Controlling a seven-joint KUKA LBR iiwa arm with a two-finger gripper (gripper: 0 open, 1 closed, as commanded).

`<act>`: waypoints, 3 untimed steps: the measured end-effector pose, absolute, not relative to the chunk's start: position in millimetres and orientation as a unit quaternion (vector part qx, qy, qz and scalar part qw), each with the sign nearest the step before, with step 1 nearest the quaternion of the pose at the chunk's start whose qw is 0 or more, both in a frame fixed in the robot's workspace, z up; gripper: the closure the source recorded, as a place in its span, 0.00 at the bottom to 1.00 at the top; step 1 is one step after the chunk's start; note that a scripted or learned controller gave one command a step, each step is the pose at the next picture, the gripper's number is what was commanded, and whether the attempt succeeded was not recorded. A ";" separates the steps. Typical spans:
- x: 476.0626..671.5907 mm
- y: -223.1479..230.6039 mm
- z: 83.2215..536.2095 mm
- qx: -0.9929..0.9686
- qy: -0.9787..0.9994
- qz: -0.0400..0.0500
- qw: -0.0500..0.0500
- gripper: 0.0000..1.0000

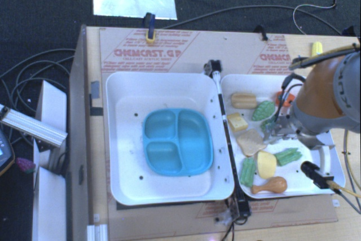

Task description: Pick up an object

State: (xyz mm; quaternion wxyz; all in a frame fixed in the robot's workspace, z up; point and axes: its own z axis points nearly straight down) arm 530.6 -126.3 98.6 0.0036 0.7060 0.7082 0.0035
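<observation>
orange gourd toy (269, 185) in right bin (333, 184)

The brown board (169, 51) under the white bins has red letters on it. Near the left bin they say "CHEMCAST G.P". The same red words show again near the right bin, but there they are too blurry to read.

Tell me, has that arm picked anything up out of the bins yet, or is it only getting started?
Nothing looks lifted yet. The toy foods, like the tan roll, yellow block and green bean pod, all lie in the right bin. The gripper is down among them near the middle of that bin, but I cannot tell if it grips anything. Grasping and raising one item remain. The blue tray sits in the left bin.
</observation>
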 end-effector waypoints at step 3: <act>634.0 -83.2 85.0 0.705 0.709 0.001 0.001 0.00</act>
